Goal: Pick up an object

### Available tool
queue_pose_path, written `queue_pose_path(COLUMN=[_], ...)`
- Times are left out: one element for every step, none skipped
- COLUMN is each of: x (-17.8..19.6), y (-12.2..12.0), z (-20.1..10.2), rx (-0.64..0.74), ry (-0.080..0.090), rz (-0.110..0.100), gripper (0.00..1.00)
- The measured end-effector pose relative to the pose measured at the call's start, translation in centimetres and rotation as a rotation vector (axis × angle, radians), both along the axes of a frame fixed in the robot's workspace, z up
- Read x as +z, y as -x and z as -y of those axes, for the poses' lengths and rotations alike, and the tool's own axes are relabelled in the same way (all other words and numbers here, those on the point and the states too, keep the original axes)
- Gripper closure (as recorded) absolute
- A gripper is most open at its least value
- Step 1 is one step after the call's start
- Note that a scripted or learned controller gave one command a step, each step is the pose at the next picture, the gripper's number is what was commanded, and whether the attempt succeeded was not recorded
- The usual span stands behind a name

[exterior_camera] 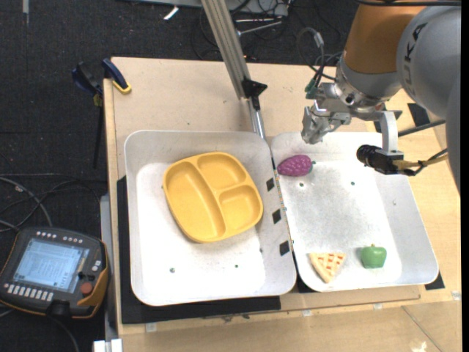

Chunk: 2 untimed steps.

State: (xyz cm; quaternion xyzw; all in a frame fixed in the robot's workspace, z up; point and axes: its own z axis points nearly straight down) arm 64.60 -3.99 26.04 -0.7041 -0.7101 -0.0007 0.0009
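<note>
A purple bunch of grapes (294, 166) lies at the far left corner of the right bin (396, 211). My gripper (313, 134) hangs just above and to the right of the grapes, near the bin's far rim, with nothing visibly held. A pizza slice (326, 265) and a green pepper (373, 256) rest near the bin's front edge.
A yellow divided plate (212, 194) sits tilted in the left bin (146, 270). A metal post (229, 39) rises between the bins at the back. A teach pendant (51, 270) lies off the bench at lower left, and a blue clamp (102, 75) grips the far left corner.
</note>
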Motion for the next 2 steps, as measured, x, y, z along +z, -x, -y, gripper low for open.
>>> queue_pose_path(x=[0.4, 0.6], y=[0.9, 1.9], z=[-5.5, -11.0], rx=[0.0, 0.0], ry=[0.0, 0.001], rz=[0.0, -0.001], gripper=[1.0, 1.0])
